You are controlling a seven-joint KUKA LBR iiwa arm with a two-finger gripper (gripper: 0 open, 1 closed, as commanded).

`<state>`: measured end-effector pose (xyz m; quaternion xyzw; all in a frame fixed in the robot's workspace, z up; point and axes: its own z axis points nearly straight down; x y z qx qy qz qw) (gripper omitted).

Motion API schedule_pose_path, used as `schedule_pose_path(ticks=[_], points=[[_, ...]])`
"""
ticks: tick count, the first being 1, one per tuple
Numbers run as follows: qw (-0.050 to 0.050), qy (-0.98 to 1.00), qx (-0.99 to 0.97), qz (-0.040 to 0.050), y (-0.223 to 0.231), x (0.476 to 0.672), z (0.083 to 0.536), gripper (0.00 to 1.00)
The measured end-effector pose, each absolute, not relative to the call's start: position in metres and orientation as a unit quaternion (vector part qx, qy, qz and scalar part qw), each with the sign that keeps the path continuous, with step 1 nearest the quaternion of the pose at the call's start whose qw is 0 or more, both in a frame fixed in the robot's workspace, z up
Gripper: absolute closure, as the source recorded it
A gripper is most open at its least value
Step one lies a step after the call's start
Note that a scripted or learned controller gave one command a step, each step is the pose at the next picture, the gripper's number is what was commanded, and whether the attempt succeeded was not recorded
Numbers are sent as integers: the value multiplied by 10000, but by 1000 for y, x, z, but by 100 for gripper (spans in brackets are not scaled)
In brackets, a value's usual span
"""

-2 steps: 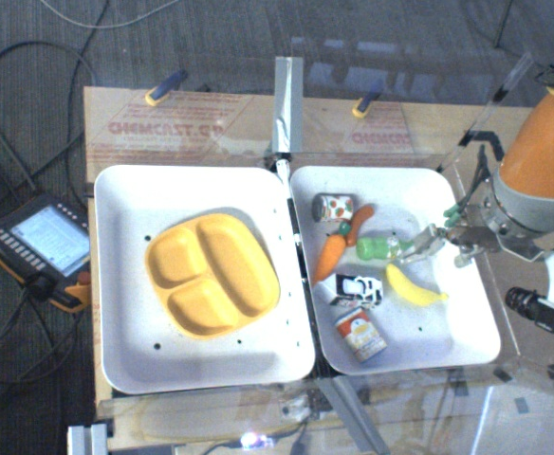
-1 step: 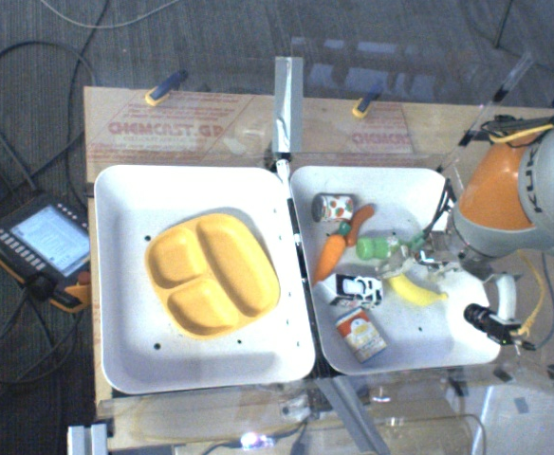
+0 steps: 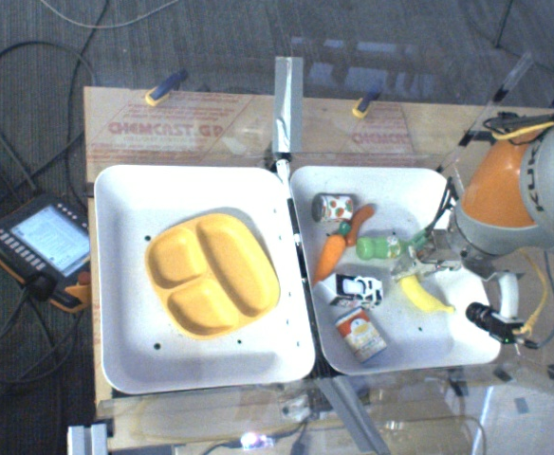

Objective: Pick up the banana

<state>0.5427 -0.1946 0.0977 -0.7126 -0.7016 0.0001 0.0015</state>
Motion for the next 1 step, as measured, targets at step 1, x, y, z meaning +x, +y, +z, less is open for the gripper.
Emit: schedule_pose_path(ticks=[1], points=[[25,-7021,-7121,15,-173,576,128,100]])
